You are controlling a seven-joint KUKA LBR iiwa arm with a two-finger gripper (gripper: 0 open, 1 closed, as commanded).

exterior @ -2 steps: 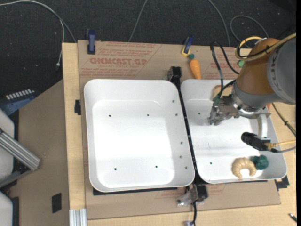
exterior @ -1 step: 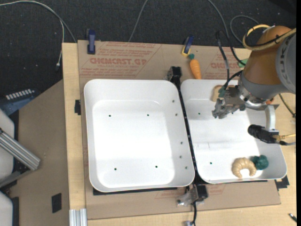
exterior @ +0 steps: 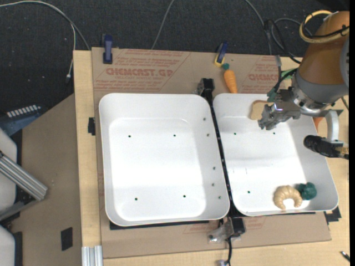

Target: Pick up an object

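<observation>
My gripper (exterior: pixel 270 119) hangs over the far part of the right bin (exterior: pixel 260 165), its dark fingers pointing down toward the bin floor. Just left of and behind it, a tan flat object (exterior: pixel 255 110) lies against the bin's far wall, partly hidden by the gripper. A beige croissant-shaped object (exterior: pixel 288 196) rests at the near right corner of the same bin, touching a small dark green object (exterior: pixel 307 190). I see nothing between the fingers.
The left bin (exterior: pixel 158 159) sits beside the right one. An orange carrot-like piece (exterior: pixel 229 80) lies on the cardboard behind the bins. Blue clamps (exterior: pixel 107 49) hold the board's far edge. A black fixture (exterior: pixel 324 144) juts in at the right.
</observation>
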